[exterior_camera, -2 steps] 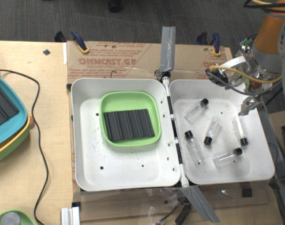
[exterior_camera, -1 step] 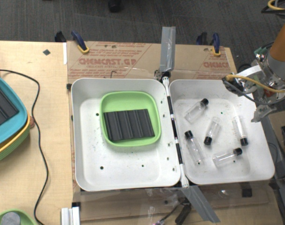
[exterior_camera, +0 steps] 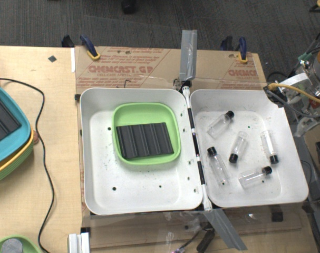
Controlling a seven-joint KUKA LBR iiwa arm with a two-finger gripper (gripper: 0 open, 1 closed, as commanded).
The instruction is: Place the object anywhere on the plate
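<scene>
Five clear vials [exterior_camera: 238, 147] loose in right bin [exterior_camera: 291, 141]; green plate [exterior_camera: 145, 136] in left bin [exterior_camera: 96, 157]; gripper's state impossible to tell.

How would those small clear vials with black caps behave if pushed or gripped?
The small clear black-capped vials lie on their sides in the right white bin, so a push would probably roll them. They look smooth and light, likely slippery. They seem empty, maybe fragile.

Blue plate stack [exterior_camera: 9, 136] left, black cable [exterior_camera: 46, 141] beside.
</scene>
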